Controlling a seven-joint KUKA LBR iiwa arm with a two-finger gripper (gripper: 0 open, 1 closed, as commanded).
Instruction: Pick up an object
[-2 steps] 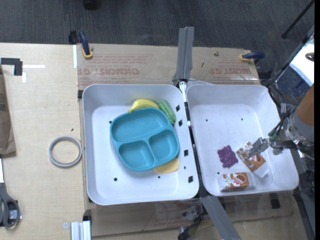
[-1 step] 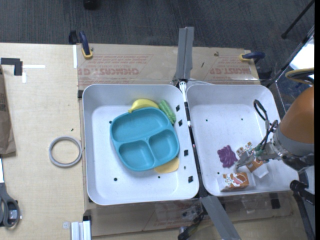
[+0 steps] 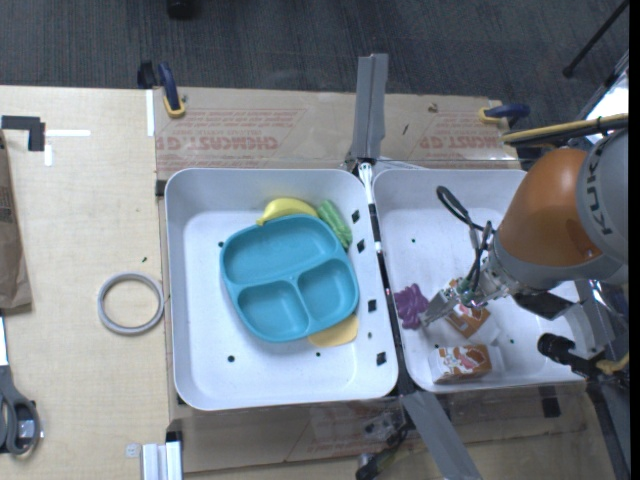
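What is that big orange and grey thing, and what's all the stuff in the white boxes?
That orange and grey thing is a robot arm. It reaches in from the right, and one camera looks down on it from above. At its tip is a gripper, a little two-finger hand, low over the right bin, right by a small snack packet. I can't tell if it holds anything. Another packet lies nearby, plus a purple thing and a black ladle. The left bin holds a blue plate with three sections, with something yellow and green peeking out behind it. On the bench lie a grey ring and scissors.
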